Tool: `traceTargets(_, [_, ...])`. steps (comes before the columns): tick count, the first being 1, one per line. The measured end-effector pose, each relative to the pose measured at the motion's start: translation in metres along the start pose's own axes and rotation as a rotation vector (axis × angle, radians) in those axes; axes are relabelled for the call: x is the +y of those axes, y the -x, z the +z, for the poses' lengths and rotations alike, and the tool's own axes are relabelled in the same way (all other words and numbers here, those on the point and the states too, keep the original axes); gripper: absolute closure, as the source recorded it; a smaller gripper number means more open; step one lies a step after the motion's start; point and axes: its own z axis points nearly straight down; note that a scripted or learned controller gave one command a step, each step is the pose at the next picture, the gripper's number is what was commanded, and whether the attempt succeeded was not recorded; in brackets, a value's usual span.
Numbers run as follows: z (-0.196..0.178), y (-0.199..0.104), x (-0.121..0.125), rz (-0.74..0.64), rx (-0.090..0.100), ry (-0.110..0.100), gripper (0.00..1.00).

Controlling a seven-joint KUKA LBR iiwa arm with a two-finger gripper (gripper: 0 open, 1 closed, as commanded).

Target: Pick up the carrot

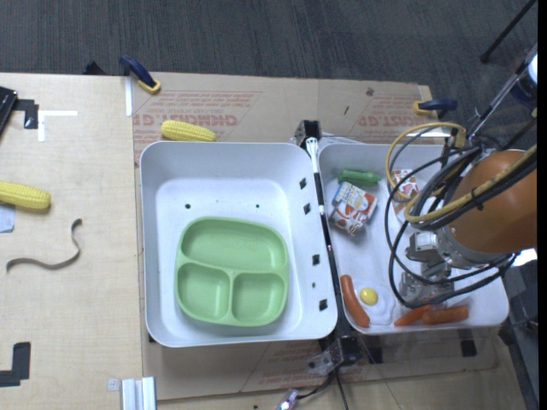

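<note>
The carrot (432, 315), long and orange, lies flat against the near wall of the right bin (380, 156), at its near right corner. My gripper (419, 287) hangs just above the carrot's left half, under the grey wrist and a tangle of cables. The wrist and cables block the view of the gripper's lower end. I see nothing lifted off the bin floor.
The right bin also holds a red sausage (353, 301), a small yellow piece (368, 296), a red-and-white packet (353, 207), a green vegetable (359, 177) and another packet (402, 185). A green divided plate (232, 271) sits in the left bin (162, 229). Two corn cobs (187, 131) (24, 196) lie outside.
</note>
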Motion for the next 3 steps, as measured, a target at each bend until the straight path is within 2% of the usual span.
traceTargets(1, [0.010,0.022,0.007,-0.079,0.003,0.005,1.00])
traceTargets(2, [0.010,0.022,0.006,-0.079,0.003,0.004,0.00])
traceTargets(3, [0.009,-0.018,-0.081,-0.073,0.002,0.001,0.00])
